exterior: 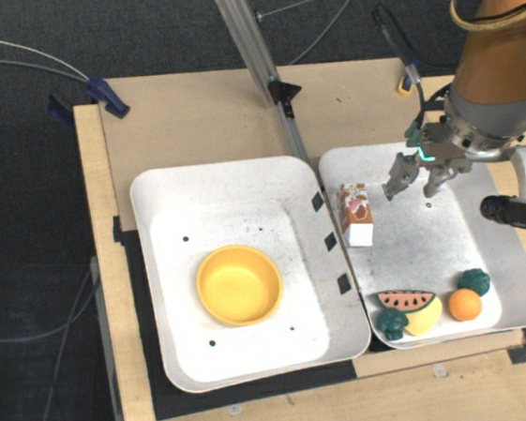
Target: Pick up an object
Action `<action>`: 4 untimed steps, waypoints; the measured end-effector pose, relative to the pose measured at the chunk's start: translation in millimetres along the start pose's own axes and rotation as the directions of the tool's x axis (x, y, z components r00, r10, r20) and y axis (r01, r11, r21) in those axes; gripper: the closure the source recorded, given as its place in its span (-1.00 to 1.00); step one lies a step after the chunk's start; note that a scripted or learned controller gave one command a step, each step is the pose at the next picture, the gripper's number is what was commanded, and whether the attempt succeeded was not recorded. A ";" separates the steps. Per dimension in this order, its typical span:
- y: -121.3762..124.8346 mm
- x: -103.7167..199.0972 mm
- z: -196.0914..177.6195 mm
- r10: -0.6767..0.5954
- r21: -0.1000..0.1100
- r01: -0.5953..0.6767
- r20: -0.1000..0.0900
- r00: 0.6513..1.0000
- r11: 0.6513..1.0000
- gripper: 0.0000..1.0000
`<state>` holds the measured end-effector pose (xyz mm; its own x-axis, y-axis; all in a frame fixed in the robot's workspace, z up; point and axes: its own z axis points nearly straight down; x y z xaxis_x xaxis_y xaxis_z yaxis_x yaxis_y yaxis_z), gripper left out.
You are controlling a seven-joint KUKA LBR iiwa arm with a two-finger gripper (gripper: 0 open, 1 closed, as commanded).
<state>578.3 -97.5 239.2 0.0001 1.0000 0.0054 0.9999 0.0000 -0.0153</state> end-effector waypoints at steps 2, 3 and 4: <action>6.6 5.3 43.3 -0.001 0.002 0.001 0.000 1.000 1.000 -1.00; 0.7 -0.6 104.8 0.002 0.004 -0.002 0.000 1.000 1.000 -1.00; -0.4 0.4 146.6 0.001 0.003 -0.001 -0.002 1.000 1.000 -1.00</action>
<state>575.7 -96.3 92.6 0.0014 1.0000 0.0071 0.9998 -0.0013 -0.0182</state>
